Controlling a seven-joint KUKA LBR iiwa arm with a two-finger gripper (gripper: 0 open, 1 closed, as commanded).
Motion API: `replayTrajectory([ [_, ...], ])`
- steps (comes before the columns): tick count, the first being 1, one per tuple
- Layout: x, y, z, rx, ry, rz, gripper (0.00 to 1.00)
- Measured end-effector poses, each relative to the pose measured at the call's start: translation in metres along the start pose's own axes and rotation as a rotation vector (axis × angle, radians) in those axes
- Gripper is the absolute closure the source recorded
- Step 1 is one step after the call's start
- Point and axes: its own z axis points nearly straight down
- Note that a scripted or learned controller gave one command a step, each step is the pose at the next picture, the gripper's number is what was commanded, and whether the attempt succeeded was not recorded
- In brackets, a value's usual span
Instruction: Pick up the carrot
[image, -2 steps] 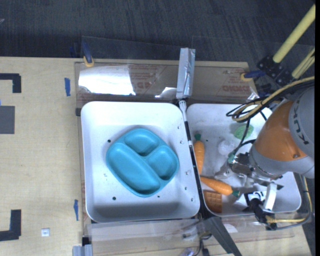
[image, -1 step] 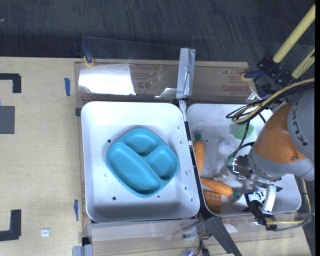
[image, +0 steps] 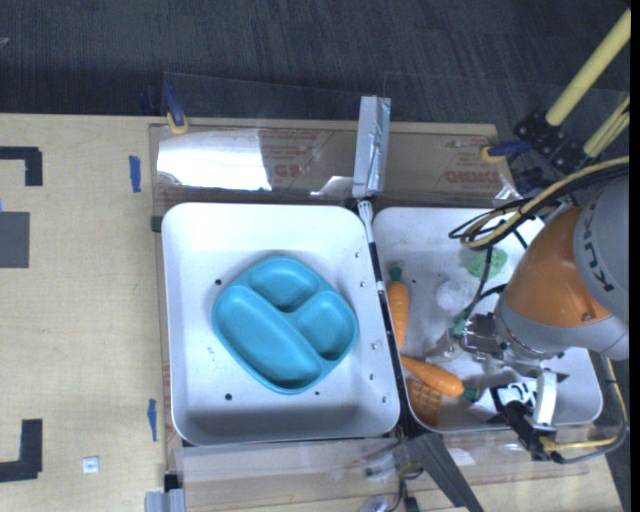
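Observation:
Two carrot-like orange pieces lie in the right bin (image: 590, 400). A slim carrot (image: 398, 312) with a green top runs along the bin's left wall. A second carrot (image: 432, 376) lies slantwise near the front left corner, its green end pointing right. My gripper (image: 472, 348) hangs low over the bin, just above and right of this second carrot. The grey wrist and orange band (image: 552, 285) hide much of it.
A blue divided plate (image: 285, 322) sits in the left bin (image: 190, 250). In the right bin there are also a brown waffle-like piece (image: 425, 402) at the front left, a green item (image: 490, 263) at the back and a pale clear object (image: 452, 296). Cables loop over the back right.

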Motion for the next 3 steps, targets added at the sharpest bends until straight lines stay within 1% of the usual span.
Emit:
replayTrajectory([
  [1, 0.050, 0.015, -0.098, 0.005, 0.003, 0.134, 0.00],
  [2, 0.005, 0.009, -0.029, 0.011, 0.002, 0.092, 0.00],
  [3, 0.007, 0.014, 0.001, 0.008, 0.004, 0.242, 0.00],
])
